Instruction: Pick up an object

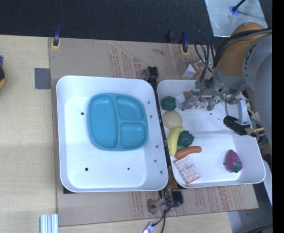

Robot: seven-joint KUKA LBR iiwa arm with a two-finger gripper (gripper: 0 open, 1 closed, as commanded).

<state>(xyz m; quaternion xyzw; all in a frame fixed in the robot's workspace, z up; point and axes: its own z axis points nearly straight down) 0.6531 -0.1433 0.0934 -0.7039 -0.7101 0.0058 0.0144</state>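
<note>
Reach over the right-hand bin, nothing gripped yet.

My gripper point(196, 102) hung low over the far part of the right shallow white bin point(214, 176), close beside the dark green lumpy toy vegetable point(168, 102); I cannot tell from this slant whether my jaws were parted or closed, and nothing showed between them. Along the bin's left wall lay a pale round ball point(171, 119), a yellow toy banana point(173, 140), a green leafy toy point(185, 139), an orange toy sausage point(187, 151) and a small red-and-white printed packet point(186, 170); a purple toy grape cluster point(232, 160) sat well apart near the right. The blue sectioned plastic tray point(117, 121) lay in the left white bin point(74, 178). I judged this the approach step: next I needed to centre over one piece, probably that dark green one, descend and close squarely.
</note>
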